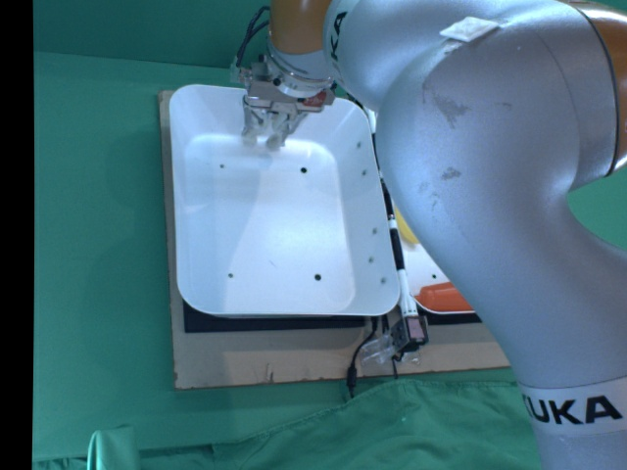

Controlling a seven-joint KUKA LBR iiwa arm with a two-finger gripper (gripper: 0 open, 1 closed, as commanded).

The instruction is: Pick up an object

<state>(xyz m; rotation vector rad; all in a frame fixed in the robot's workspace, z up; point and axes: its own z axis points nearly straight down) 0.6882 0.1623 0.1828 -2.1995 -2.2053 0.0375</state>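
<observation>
The camera view looks down on a bench draped in green cloth, with a green backdrop behind it. The grey arm fills the right side, its orange band at the top centre above the wrist. Under the bins lies a brown cardboard sheet with a black mat showing at the near edge. The left white bin sits in full sight, its floor bare but for small dark holes. The right bin is mostly hidden behind the arm; in it an orange object lies near the front, and a sliver of a yellow object shows farther back. The gripper hangs over the far end of the left bin, fingers pointing down and close together with nothing between them.
</observation>
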